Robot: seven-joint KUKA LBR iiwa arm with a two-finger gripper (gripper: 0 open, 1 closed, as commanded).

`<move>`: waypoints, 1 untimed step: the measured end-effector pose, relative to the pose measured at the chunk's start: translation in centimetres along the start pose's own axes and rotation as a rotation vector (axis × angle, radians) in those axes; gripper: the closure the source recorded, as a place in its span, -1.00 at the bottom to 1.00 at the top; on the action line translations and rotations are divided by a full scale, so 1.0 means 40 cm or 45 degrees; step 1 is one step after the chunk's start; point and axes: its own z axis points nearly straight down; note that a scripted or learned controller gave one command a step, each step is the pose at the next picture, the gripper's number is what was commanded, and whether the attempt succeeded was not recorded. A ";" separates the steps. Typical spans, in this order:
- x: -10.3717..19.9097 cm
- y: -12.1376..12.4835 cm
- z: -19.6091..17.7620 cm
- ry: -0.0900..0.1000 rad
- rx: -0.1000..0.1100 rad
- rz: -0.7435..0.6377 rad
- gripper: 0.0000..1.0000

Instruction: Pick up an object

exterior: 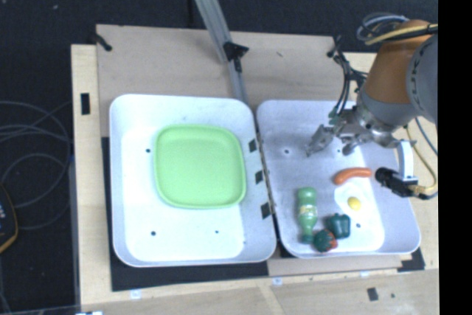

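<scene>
Grey arm (422, 85), orange band above wrist, looped cables on top, slim metallic jaws.

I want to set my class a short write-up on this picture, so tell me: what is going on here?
A grey robot arm reaches in from the right over the right-hand bin. Its gripper is above the bin's bare upper part and holds nothing. The small things lie lower in that bin: an orange sausage, a fried egg, a green bottle and some dark green pieces. A green plate sits in the left bin. Nothing has been picked up yet.
</scene>
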 end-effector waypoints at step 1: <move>-0.001 -0.002 0.126 0.000 -0.001 0.000 -1.00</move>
